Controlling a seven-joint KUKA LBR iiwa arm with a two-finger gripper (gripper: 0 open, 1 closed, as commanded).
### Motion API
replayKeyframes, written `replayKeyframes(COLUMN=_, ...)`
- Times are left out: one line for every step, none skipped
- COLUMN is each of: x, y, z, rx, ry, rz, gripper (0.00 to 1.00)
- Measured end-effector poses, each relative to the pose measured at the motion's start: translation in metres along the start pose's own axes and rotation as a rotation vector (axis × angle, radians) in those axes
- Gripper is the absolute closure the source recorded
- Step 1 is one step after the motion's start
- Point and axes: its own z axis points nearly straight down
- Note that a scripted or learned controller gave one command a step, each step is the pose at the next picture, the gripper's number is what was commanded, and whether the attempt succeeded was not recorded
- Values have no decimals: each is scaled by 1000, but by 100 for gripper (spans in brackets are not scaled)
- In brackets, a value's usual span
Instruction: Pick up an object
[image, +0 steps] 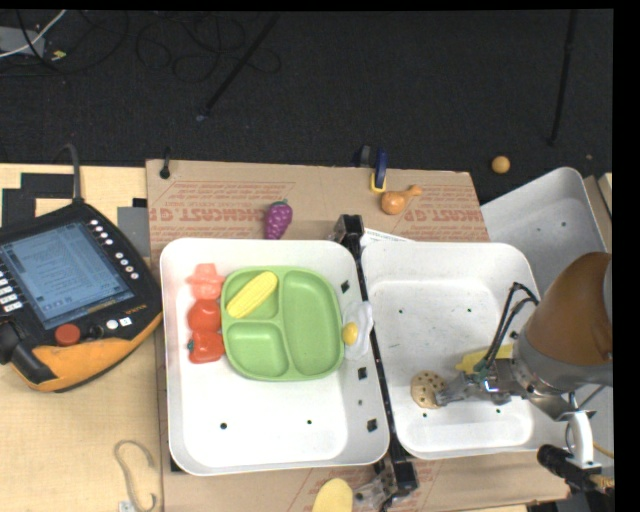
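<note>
We see the arm (570, 330) low over the right bin (440, 270), its gripper (470, 388) just right of a round cookie (427, 389) lying on the bin floor, though we cannot tell its opening.

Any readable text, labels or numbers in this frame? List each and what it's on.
"KEMCRST. G.P": red print on the cardboard sheet behind the bins, left part, upside down from this view; letters faint, reading uncertain.
Same red print repeated on the cardboard's right part, partly hidden, only a fragment legible.
Teach pendant screen: lines of text, too small to read.
Pendant buttons: markings too small to read.
</note>
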Motion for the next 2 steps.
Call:
replayKeyframes(x=-1, y=0, z=-11, rx=-1, ry=3, rz=6, gripper=100)
replayKeyframes(x=0, y=2, z=-53, rx=-1, ry=-2, rz=1, gripper=100)
